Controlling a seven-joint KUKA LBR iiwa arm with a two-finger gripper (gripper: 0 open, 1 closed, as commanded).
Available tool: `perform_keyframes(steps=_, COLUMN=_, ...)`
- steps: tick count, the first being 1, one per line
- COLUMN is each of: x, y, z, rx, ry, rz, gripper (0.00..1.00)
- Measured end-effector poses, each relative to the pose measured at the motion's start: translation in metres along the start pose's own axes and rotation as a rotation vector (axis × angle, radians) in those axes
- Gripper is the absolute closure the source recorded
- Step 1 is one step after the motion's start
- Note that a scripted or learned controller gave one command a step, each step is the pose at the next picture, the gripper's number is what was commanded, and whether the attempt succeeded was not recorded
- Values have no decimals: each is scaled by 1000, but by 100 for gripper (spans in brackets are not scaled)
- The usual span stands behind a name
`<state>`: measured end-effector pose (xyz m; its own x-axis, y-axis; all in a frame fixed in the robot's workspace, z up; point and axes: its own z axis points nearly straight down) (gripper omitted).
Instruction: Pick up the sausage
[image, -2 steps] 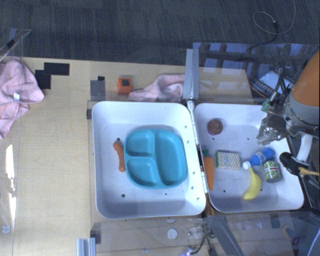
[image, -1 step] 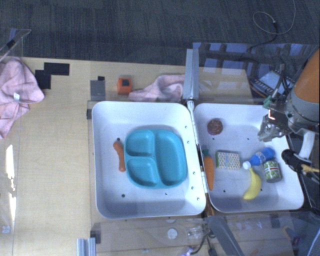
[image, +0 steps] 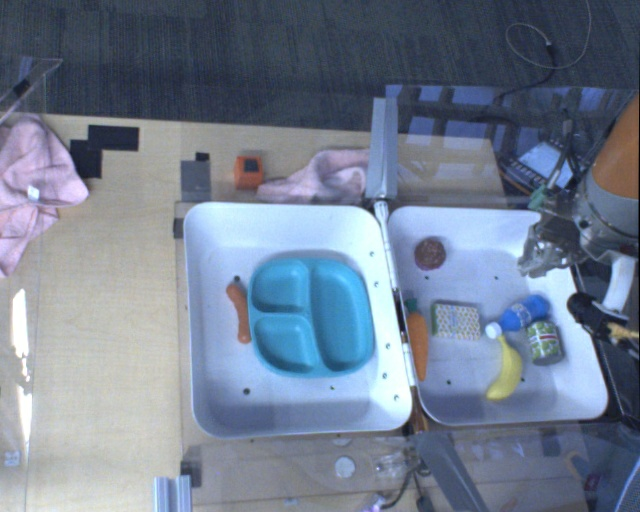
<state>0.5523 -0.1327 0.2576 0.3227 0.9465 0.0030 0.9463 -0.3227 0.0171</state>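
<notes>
The sausage lies in the left bin, just left of the blue divided plate. My gripper hovers over the right bin's far right side; whether my jaws are spread I cannot tell. Below me sit a carrot, sponge, banana, bottle, can and brown disc. The pale wooden bench bears pink cloths; dark carpet lies beyond.

The sausage is a slim orange-brown link lying flat in the left bin, running nearly twelve to six o'clock. It rests just beside the blue tray, at the tray's nine o'clock edge.
</notes>
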Motion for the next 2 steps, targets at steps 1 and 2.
perform_keyframes(steps=1, x=2, y=2, z=-12, rx=-7, ry=1, rz=-8, gripper=100)
perform_keyframes(steps=2, x=3, y=4, z=-24, rx=-15, ry=1, rz=-17, gripper=100)
